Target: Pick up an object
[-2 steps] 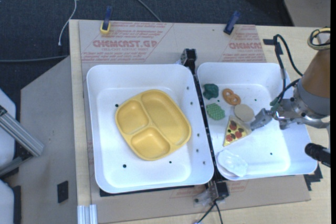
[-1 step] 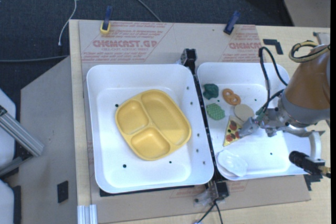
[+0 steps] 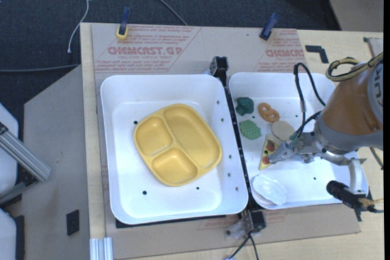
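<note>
Yellow divided tray (image 3: pixel 177 144) in left bin (image 3: pixel 116 131) (tool (image 3: pixel 272 157) over right bin (image 3: pixel 317 182)).

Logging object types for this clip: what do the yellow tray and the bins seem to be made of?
The yellow tray looks like moulded plastic with a smooth, slightly glossy finish: one even colour, rounded edges, three pressed-in compartments. The left bin and the right bin look like thin white plastic, going by their rounded corners and soft sheen, though painted metal can't be ruled out.

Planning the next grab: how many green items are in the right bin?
2: a dark green piece near the bin's upper left, a lighter green one just below it. The arm may hide others.
</note>
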Available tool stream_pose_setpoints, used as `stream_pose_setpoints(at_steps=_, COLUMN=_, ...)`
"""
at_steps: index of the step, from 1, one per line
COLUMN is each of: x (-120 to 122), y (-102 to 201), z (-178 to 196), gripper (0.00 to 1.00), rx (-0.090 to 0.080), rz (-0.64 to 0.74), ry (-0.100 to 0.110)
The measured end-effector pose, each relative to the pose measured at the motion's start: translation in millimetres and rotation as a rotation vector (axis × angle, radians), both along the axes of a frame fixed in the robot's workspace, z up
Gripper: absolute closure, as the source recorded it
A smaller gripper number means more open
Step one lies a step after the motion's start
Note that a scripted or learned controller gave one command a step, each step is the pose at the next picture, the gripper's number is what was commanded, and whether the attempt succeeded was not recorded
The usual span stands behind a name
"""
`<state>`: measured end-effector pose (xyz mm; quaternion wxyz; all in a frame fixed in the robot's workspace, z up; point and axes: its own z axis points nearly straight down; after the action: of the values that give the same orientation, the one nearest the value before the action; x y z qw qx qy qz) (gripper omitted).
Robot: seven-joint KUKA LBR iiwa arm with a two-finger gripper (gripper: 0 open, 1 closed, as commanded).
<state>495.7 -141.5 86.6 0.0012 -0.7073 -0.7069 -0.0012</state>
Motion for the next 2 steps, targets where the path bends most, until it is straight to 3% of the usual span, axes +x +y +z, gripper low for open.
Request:
stream_pose_setpoints(at_steps=1, x=2.3, y=0.9, z=13.3, gripper=1.00, rx=0.001, rz=0.001, ry=-0.007)
stream_pose_setpoints(at_steps=2, x=5.6, y=10.5, z=62.2, gripper=1.00, rx=-0.004, rz=0.003, ry=-0.004)
